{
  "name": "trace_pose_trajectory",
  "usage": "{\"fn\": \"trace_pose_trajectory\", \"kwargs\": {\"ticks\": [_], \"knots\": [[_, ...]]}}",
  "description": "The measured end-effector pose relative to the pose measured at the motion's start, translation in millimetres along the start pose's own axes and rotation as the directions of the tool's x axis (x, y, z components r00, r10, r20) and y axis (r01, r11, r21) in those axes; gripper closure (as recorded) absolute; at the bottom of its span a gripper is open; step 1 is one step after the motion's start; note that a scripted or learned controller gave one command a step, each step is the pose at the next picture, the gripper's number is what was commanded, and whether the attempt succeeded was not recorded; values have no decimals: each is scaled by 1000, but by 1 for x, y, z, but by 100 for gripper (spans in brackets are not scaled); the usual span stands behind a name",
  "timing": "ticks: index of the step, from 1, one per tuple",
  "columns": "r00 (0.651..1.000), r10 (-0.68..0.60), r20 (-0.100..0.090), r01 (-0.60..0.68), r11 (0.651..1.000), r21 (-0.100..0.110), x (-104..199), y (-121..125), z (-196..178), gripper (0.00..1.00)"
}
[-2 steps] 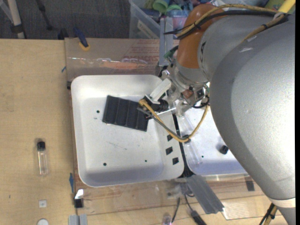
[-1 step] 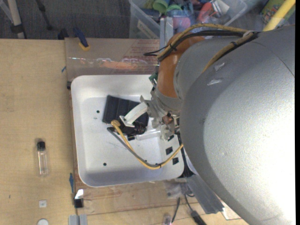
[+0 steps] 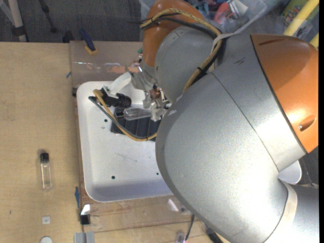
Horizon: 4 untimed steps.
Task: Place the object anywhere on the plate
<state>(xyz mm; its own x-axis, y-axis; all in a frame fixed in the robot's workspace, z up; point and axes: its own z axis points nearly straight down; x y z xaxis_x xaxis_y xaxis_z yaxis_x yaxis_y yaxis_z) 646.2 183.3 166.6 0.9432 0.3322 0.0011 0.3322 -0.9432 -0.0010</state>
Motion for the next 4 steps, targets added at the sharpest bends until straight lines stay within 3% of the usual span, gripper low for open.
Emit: {"fn": "trace_pose_trajectory", "kwargs": {"ticks": [1,2,3,4], "knots": [[1000,0,0,0,1000,-1,0,0,0,0],[990,138,-4,-138,990,4,17,-39,79,0],[990,141,-1,-141,990,-1,-10,-16,-25,0],[990,140,-6,-140,990,-2,-40,-57,78,0]]}}
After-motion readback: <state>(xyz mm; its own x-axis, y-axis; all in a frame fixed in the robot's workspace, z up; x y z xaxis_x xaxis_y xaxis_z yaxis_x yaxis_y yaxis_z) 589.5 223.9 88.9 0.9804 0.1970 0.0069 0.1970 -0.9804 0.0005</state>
